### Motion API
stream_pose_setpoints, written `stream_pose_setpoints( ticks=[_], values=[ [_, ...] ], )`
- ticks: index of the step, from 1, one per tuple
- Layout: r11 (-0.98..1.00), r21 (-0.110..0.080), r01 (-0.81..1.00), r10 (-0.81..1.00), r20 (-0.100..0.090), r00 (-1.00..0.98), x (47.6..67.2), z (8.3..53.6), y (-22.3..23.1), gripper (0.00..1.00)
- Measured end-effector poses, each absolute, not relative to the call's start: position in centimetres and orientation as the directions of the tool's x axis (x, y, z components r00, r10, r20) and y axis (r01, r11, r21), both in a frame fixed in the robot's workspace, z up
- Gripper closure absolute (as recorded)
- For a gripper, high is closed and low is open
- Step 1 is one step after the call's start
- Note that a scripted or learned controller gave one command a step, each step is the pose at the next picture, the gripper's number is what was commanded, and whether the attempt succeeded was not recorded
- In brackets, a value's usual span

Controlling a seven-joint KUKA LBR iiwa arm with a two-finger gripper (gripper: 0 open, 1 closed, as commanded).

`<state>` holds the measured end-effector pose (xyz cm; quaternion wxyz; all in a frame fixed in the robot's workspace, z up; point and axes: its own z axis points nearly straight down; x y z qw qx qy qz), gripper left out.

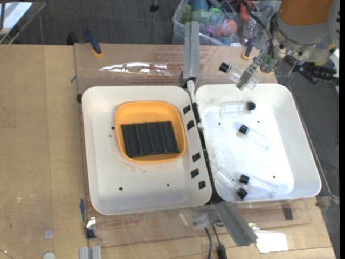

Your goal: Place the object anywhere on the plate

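1. Pincer (249,80) raised over right bin's (302,144) far edge, pinching a clear vial (233,72) with black cap.
2. Orange plate (125,114) in left bin (97,161), dark ridged block (150,139) on it.
3. More vials (253,135) lying in right bin.

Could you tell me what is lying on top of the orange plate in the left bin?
A dark ribbed rectangular block lies flat on the orange plate, covering most of its floor; whatever is beneath the block is hidden.
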<state>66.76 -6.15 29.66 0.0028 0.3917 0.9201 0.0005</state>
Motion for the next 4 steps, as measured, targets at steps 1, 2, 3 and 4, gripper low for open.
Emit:
stream_pose_setpoints(
  ticks=[1,2,3,4],
  values=[
    [0.738,0.001,0.675,0.675,0.0,-0.738,66.0,19.6,-8.7,1.0],
    [0.882,0.004,0.47,0.47,-0.006,-0.882,65.8,23.0,-6.2,1.0],
    [0.933,0.003,0.361,0.361,-0.007,-0.933,66.1,22.8,-7.4,1.0],
    [0.897,0.003,0.441,0.441,-0.007,-0.897,66.0,29.4,-9.9,1.0]
  ],
)
